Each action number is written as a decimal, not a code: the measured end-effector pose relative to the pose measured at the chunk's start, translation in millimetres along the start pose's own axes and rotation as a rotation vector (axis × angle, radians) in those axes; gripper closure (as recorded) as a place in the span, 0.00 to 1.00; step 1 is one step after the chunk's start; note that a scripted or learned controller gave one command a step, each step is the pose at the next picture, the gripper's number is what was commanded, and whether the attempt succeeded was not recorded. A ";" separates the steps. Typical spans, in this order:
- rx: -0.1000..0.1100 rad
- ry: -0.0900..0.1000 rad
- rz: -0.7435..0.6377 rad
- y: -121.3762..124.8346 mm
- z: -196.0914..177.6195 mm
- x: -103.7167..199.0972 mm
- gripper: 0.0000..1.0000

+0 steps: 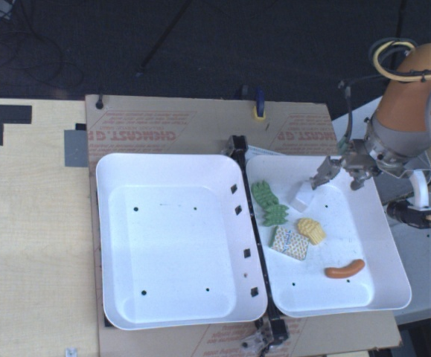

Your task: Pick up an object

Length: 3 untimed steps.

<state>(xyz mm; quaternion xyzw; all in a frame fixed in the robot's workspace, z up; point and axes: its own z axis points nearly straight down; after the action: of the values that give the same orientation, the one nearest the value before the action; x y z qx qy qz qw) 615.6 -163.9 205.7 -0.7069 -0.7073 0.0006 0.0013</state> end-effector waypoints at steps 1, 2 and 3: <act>0.007 0.005 -0.005 -71.1 9.3 91.1 0.00; 0.009 0.003 0.002 -143.8 20.3 121.6 0.00; 0.002 0.001 -0.004 -136.6 19.4 179.0 0.00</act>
<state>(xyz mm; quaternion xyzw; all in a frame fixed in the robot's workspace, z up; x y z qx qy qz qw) 478.9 15.0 186.8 -0.7054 -0.7089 0.0009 0.0022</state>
